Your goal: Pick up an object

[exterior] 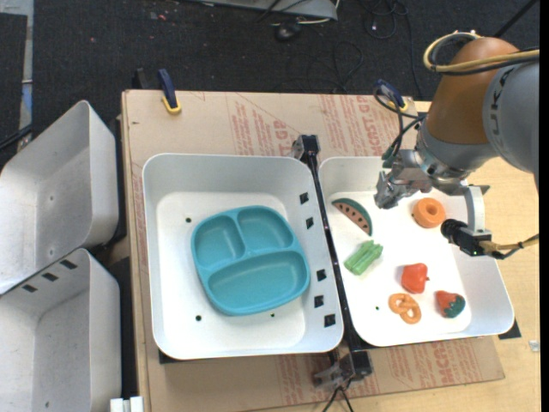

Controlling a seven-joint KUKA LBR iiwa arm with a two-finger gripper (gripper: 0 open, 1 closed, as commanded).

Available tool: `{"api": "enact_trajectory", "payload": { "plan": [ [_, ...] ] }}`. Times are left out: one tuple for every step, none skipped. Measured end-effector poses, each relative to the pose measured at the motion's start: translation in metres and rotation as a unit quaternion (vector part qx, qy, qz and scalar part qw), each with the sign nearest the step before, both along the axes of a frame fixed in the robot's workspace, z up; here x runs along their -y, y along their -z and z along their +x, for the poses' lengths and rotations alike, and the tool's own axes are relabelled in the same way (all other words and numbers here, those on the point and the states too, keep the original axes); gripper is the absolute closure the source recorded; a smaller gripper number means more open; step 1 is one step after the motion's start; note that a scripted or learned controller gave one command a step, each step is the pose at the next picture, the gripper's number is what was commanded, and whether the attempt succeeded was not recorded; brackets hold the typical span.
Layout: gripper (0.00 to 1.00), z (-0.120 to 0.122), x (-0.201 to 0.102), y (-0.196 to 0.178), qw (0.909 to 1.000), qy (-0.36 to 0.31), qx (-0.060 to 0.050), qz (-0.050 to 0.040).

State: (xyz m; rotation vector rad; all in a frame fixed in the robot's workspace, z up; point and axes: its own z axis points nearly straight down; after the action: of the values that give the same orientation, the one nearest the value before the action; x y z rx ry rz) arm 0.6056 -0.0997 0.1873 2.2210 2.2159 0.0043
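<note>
Overhead, pincer [388, 194] beside watermelon slice [353, 214].

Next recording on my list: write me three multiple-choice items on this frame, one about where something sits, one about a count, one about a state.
1. Where is the blue divided plate?
A. in the left bin
B. in the right bin
C. on the bare bench

2. How many toy foods lie in the right bin?
A. three
B. six
C. nine

3. What lies on the plate?
A. nothing
B. the pretzel
C. the green piece

Answers:
1 A: the plate rests on the floor of the left bin.
2 B: watermelon slice, orange doughnut, green piece, red pepper, pretzel and strawberry.
3 A: all its compartments are bare.
</note>
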Motion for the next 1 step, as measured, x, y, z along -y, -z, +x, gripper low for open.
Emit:
{"api": "enact_trajectory", "payload": {
  "plan": [
    [1.0, 0.0008, -0.0101, -0.0565, 1.0, -0.003, 0.0, 0.0001]
  ]
}}
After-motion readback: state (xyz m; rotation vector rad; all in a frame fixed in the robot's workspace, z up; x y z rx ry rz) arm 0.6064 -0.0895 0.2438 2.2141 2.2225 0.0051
